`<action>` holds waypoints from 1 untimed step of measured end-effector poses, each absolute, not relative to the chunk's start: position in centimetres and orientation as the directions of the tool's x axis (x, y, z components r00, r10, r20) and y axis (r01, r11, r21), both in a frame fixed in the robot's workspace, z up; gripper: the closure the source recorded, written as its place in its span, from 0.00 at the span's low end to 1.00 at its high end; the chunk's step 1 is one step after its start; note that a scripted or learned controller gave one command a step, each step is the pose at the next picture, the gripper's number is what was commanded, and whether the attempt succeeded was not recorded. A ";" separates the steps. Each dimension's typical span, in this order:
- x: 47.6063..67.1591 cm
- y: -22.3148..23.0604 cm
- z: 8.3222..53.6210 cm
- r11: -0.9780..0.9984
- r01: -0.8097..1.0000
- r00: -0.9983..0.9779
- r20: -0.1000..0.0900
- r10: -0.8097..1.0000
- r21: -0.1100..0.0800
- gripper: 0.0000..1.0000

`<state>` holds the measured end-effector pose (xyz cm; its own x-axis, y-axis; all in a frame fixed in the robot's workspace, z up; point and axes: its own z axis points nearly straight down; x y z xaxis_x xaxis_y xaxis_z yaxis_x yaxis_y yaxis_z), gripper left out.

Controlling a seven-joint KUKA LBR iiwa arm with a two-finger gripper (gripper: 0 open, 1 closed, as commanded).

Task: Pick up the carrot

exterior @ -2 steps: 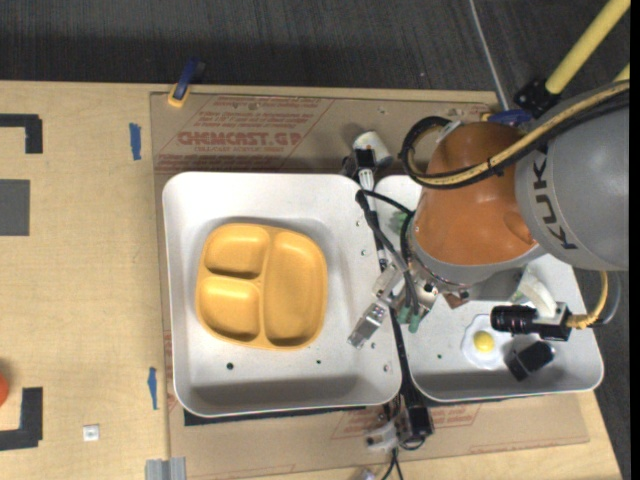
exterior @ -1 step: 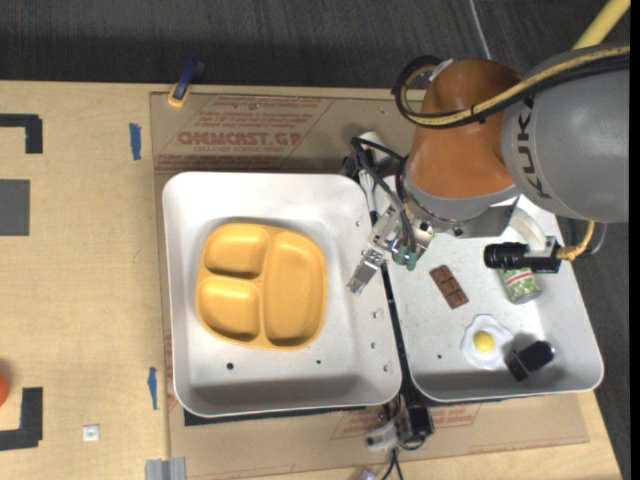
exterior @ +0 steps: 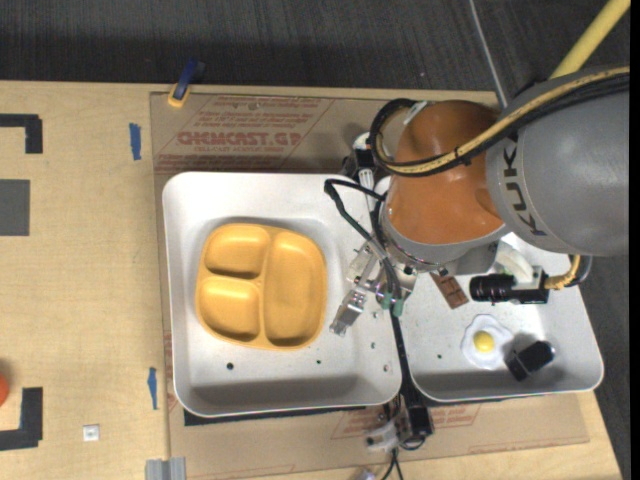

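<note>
**Mia:** Is the carrot picked up yet?

**Ben:** I don't think so. The metal claw (exterior: 358,293) hangs low over the right side of the left white bin (exterior: 190,268), just beside the wall between the two bins. I cannot tell if the claw is spread or pressed together, and I can't make out a carrot in it.

**Mia:** So where is the carrot?

**Ben:** I cannot tell. The big grey and orange arm (exterior: 570,178) covers much of the right white bin (exterior: 585,328), so the carrot may be hidden under it. There is a small orange-red bit (exterior: 3,391) at the far left edge of the brown counter (exterior: 80,268), but it is too cut off to name.

**Mia:** What is left to do?

**Ben:** I think all of it: find the carrot, grab it and lift it.

**Mia:** Is there room to move?

**Ben:** In the left bin, the yellow plastic plate with three parts (exterior: 263,283) sits just beside the claw, so that side is tight. In the right bin, a toy fried egg (exterior: 483,342) and a small black block (exterior: 530,358) lie near the front rim. The bin walls are low, but the claw could bump the middle wall.
</note>
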<state>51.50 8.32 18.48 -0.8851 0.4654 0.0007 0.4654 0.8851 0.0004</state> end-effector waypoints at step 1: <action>48.1 10.2 8.8 0.918 0.397 -0.918 -0.006 0.397 0.003 0.00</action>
